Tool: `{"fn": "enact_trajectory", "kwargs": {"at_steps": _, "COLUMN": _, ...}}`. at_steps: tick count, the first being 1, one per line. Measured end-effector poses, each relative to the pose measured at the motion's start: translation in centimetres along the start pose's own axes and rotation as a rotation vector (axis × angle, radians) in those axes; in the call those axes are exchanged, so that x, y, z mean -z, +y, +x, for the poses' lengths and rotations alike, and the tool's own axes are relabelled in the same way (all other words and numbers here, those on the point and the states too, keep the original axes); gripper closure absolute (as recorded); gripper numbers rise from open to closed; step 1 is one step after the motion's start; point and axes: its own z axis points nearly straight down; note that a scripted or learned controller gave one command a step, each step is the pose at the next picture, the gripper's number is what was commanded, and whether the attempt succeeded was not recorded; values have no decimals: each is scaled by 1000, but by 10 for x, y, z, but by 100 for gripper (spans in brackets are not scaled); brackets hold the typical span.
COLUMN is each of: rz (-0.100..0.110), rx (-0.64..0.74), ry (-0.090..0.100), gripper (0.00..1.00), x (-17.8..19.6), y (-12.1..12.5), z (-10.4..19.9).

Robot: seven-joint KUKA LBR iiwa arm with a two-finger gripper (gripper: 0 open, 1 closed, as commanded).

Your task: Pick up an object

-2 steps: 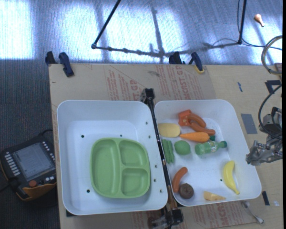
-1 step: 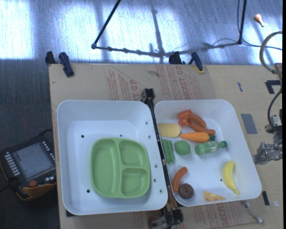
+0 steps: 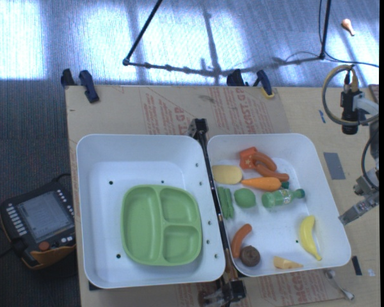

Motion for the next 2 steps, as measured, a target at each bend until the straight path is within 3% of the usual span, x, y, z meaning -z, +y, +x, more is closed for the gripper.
{"fn": "enact_trajectory", "kwargs": {"at_steps": 1, "rz": -2, "rx": 124, "ry": 0, "gripper": 100, "x": -11, "y": 1, "z": -9}}
{"fn": "enact_trajectory", "kwargs": {"at_steps": 2, "rz": -3, "rx": 117, "ry": -9, "gripper": 100, "x": -4, "y": -1, "z": -9}}
